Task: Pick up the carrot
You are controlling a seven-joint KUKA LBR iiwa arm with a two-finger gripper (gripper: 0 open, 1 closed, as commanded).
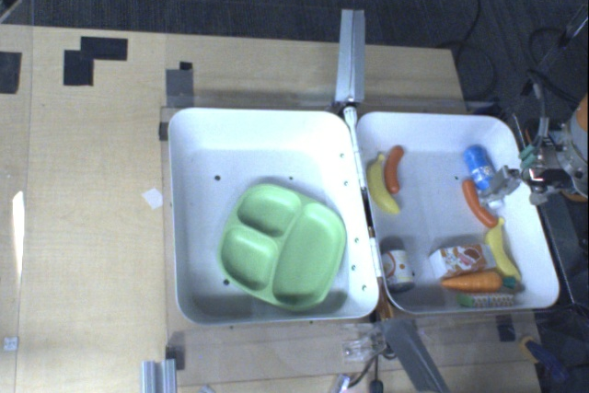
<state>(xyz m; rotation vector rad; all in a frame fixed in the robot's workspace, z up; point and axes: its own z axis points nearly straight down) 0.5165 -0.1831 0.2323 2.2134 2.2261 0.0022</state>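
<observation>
Right bin [433, 138], contents as I read them from the overhead feed:

- Carrot [471, 282]: the target. Lies flat along the near wall of the bin, toward the right corner, tip pointing left. A small printed packet [457, 259] touches its upper side; something green [492, 299], perhaps its leaves, sits just below it.
- Banana [502, 251]: just right of the packet, its lower end close to the carrot's thick end.
- Sausage [479, 202] and blue bottle [477, 166]: near the right wall, above the banana.
- Second banana [381, 187] and second sausage [395, 168]: against the left wall.
- Small can [398, 264]: near-left corner.

Left bin [198, 198]: one green divided plate [283, 245].

Gripper [509, 183]: at the right bin's right rim, beside the bottle and sausage, well apart from the carrot. I cannot tell how its jaws stand, and I see nothing held.

Step in hand, by my judgement: approach, the grasp not yet begun. The next move calls for travel toward the near wall, then a descent with the jaws set across the carrot's width, clearing packet, banana and bin wall.
</observation>
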